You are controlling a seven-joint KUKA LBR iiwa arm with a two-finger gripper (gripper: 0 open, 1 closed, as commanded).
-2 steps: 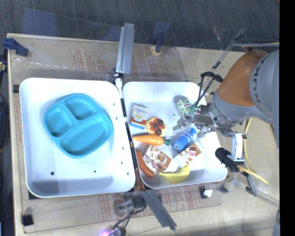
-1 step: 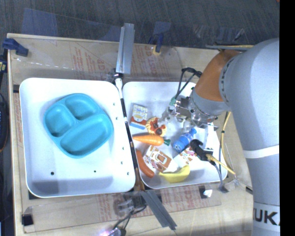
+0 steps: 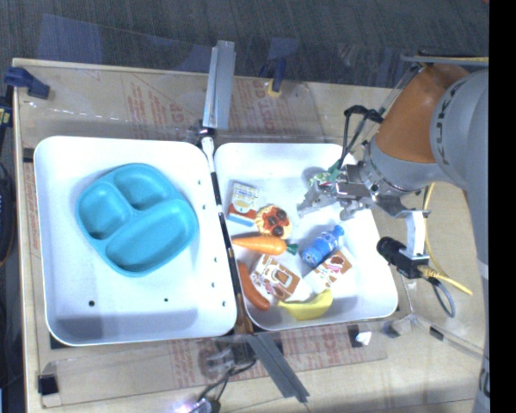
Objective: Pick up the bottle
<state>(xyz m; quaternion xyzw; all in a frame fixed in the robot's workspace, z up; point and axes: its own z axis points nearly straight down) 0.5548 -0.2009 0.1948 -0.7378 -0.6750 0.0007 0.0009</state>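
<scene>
Yellow banana (image 3: 308, 306), curved and smooth, sits at the right bin's (image 3: 374, 304) front edge. Just behind it lies the blue plastic bottle (image 3: 320, 246), tilted, between the tapered carrot (image 3: 260, 244) and a glossy carton (image 3: 336, 268). Jaws (image 3: 314, 198) hover just above it, splayed apart, gripping nothing.

A single fixed camera looks down at a slant on the bench (image 3: 112, 101), far enough to frame the left bin (image 3: 60, 317) and the right bin (image 3: 370, 304) whole. The arm (image 3: 439, 127) enters from the right edge.
</scene>
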